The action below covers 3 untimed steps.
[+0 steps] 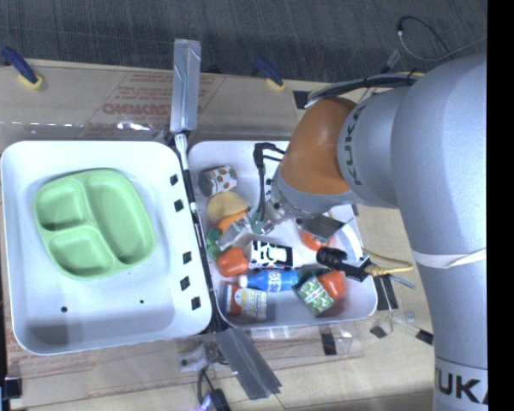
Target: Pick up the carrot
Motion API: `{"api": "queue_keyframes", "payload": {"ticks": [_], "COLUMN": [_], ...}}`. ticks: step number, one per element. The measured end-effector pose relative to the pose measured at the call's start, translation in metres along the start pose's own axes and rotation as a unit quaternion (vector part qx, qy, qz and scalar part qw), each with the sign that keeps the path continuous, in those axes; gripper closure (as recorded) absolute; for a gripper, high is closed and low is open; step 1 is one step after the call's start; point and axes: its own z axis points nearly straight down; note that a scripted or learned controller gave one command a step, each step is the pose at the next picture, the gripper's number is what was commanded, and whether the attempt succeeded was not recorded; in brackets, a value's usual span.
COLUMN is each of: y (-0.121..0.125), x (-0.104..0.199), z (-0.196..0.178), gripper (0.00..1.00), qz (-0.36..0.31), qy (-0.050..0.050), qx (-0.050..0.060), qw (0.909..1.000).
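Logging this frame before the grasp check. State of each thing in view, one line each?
gripper: low in the right bin, fingers hidden
carrot: lying in the bin beside the gripper, not visibly held
blue bottle: on its side
green divided tray: flat in left bin

- The carrot [232, 222] is a small orange piece with a green end.
- It lies tilted in the right bin [360, 313], near that bin's left wall.
- It lies close against a tan, rounded item [225, 204] on its far side.
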Motion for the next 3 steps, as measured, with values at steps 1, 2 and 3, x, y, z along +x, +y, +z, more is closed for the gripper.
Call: {"api": "queue_keyframes", "payload": {"ticks": [1,2,3], "y": [0.030,0.008,0.009], "x": [-0.018,-0.027,-0.027], "z": [-0.061,0.002,-0.008], "gripper": [0.00,0.00,1.00], "qz": [-0.083,-0.078,-0.080], "qy": [0.000,0.001,0.001], "qx": [0.001,0.001,0.002], "qw": [0.9966,0.9970,0.9968]}}
